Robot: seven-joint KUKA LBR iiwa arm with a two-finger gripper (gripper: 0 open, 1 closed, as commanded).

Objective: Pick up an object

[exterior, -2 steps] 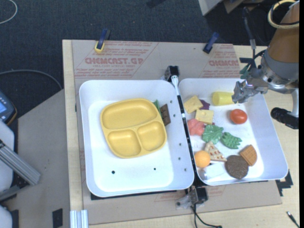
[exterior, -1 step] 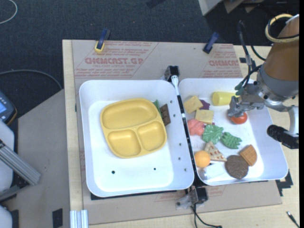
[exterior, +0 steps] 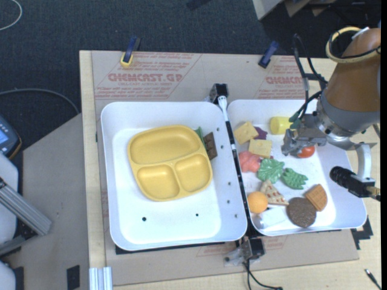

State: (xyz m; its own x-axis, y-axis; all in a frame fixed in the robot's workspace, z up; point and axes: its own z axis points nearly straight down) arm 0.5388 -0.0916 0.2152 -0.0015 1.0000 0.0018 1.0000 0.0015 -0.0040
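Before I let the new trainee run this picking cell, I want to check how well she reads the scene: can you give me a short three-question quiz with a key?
1. True or false: the yellow divided plate lies in the left bin.
2. Which item sits nearest the gripper? A) the orange ball B) the red tomato-like piece C) the brown round cookie
3. Fill in: the small yellow cylinder lies in the ____ bin.

Key: 1 true; 2 B; 3 right.
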